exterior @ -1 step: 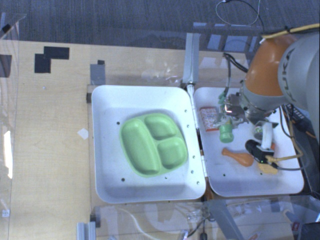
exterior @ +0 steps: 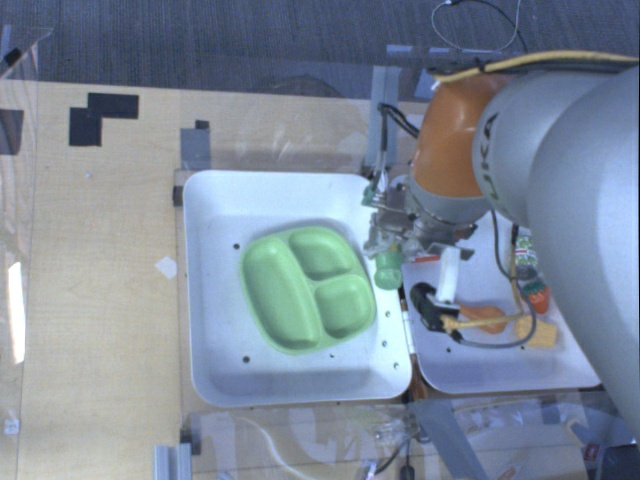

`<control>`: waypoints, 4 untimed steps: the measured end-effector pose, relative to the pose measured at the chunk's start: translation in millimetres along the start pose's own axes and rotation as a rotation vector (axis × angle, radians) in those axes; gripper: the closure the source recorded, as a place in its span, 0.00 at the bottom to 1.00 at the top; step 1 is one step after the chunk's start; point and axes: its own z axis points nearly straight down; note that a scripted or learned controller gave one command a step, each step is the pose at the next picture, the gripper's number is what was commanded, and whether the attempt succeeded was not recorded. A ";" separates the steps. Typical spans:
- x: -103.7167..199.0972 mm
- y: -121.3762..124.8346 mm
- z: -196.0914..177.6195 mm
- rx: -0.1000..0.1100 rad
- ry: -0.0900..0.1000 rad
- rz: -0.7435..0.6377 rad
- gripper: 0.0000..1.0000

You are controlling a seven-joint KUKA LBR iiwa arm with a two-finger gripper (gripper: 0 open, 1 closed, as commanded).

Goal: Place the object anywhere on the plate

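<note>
**A:** What do we label at the centre of the figure?

**B:** The end effector (exterior: pixel 386 251) of the grey arm (exterior: pixel 560 158), below its orange band (exterior: pixel 450 138). It sits over the seam where the two shallow white bins meet. We cannot tell whether it is spread or pressed together, since the wrist hides it from above.

**A:** And where do we find the task's thing?

**B:** The small green rounded object (exterior: pixel 388 272) shows right at the tip of the end effector, over the right-hand rim of the left white bin (exterior: pixel 215 268). We cannot tell whether it is pinched or merely lies beneath the tip. It is just beside the light green divided plastic plate (exterior: pixel 268 286), off its right edge and not on it.

**A:** How do we describe the plate?

**B:** It lies in the middle of the left bin, turned at a slant. It has one long compartment on its left and two smaller ones on its right, and all three are bare.

**A:** What else do we note?

**B:** The right white bin (exterior: pixel 500 373) holds a small orange-red item (exterior: pixel 538 294) and a yellow piece (exterior: pixel 544 337), both near the arm and too blurred to name. Both bins rest on the pale wooden worktop (exterior: pixel 100 268).
</note>
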 end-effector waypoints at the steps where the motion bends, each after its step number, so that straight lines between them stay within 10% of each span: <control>1: -0.1 0.1 -0.1 0.000 0.000 0.000 0.00; 2: 1.3 1.4 -11.0 -0.004 0.002 -0.006 1.00; 3: 26.2 33.5 0.4 -0.001 -0.001 -0.277 1.00; 4: -16.0 -22.7 -12.2 -0.001 -0.001 -0.366 1.00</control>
